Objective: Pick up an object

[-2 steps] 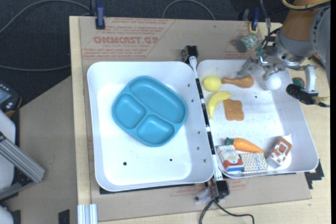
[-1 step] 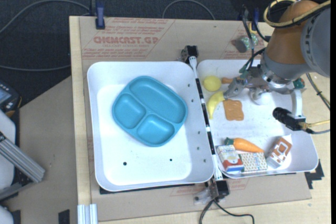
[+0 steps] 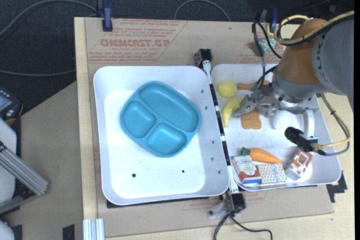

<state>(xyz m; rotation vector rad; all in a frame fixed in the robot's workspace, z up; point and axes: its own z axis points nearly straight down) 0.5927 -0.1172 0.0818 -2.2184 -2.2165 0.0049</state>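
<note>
Crowding the right bin (image 3: 329, 174), arm hiding much; pincer (image 3: 251, 105) over orange piece (image 3: 251, 121), grip state unreadable.

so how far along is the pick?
Nothing lifted yet. The pincer is down in the right bin, among the banana and orange slab; no item visibly between its fingers. Grasp and lift remain. Carrot lies untouched.

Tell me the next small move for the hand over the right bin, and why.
Probably a short straight descent, then close. The hand hovers in the right bin just above the orange toast-like piece, with the yellow banana close on its left. Nothing shows between its fingers yet, so I'd keep clear of the banana while lowering.
</note>
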